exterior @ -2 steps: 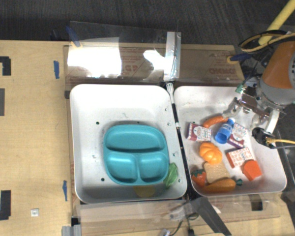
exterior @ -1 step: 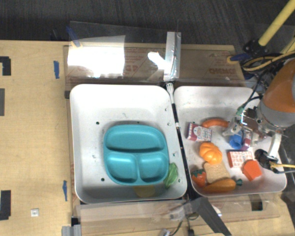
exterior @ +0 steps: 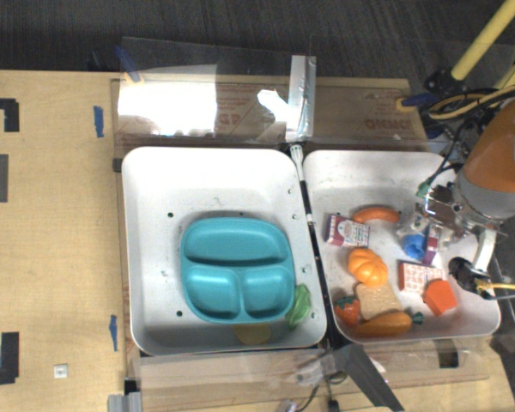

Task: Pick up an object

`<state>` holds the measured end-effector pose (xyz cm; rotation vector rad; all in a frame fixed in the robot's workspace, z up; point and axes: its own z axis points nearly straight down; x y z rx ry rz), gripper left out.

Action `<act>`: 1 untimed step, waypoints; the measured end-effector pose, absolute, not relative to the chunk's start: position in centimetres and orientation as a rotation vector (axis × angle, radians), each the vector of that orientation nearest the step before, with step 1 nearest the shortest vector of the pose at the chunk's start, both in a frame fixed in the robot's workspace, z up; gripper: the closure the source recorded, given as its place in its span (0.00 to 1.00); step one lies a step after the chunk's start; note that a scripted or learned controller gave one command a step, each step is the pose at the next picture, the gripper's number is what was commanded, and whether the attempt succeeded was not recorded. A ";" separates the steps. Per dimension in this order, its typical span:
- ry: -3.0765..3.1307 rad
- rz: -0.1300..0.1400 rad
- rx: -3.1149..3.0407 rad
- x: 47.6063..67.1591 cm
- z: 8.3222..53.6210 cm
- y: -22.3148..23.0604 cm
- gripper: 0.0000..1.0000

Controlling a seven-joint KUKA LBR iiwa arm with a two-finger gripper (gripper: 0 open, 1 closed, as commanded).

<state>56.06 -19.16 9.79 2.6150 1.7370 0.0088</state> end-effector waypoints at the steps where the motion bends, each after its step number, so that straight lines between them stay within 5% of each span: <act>1: 1.687 0.011 2.644 57.6 20.5 -15.2 1.00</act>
